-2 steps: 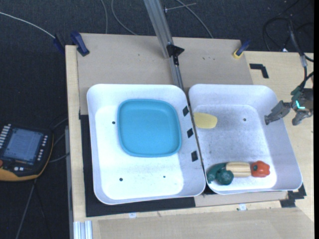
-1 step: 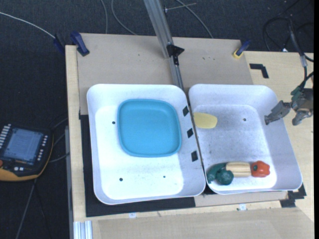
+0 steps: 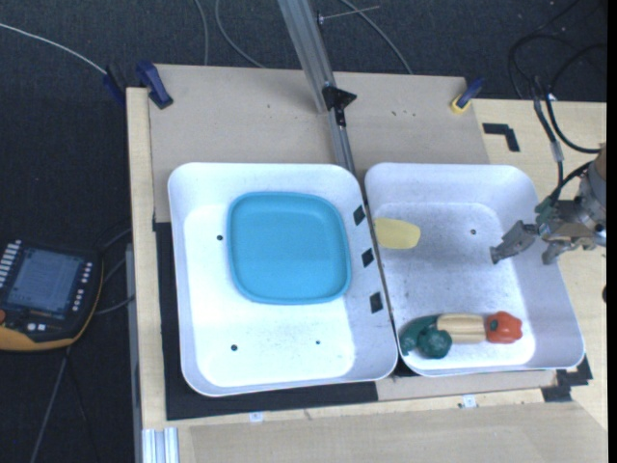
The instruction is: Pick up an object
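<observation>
Progress: nothing picked yet | pincer spread, grasping nothing | red pepper and wooden block just below it | approach and grab remain

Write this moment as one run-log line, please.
gripper: over right white bin, holding nothing | red-tipped wooden toy: unpicked | blue square plate: left bin

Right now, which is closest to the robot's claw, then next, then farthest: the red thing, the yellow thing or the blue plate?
Measured from the gripper in the camera view:
1. The red thing, at the near edge of the right bin, just below the gripper.
2. The yellow thing, by the right bin's left wall.
3. The blue plate, over in the left bin.
</observation>
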